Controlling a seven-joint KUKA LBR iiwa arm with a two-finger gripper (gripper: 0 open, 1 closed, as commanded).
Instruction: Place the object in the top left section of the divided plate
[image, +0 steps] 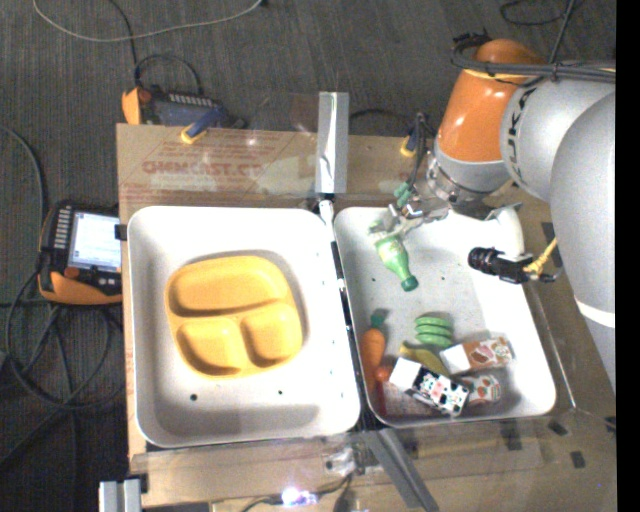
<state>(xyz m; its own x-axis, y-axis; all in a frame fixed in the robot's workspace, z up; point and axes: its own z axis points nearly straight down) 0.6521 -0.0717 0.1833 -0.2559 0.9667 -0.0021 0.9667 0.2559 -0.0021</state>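
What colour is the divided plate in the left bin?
Yellow. The plate shows plainly in the camera view, lying in the white left bin.

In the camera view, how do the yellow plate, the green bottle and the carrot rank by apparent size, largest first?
1. Yellow plate, by far the largest.
2. and 3. Green bottle and carrot look about alike; the bottle hangs nearer the camera, at the gripper, so I leave them unranked.

Left bin open from above; right bin crowded along its near side.
Your way to the yellow divided plate (236, 312) is unobstructed. In the right bin (545, 345), carrot (373, 347), sliced cucumber (433, 328) and small boxes (443, 386) cluster together; green bottle (397, 258) lies apart, farther back.
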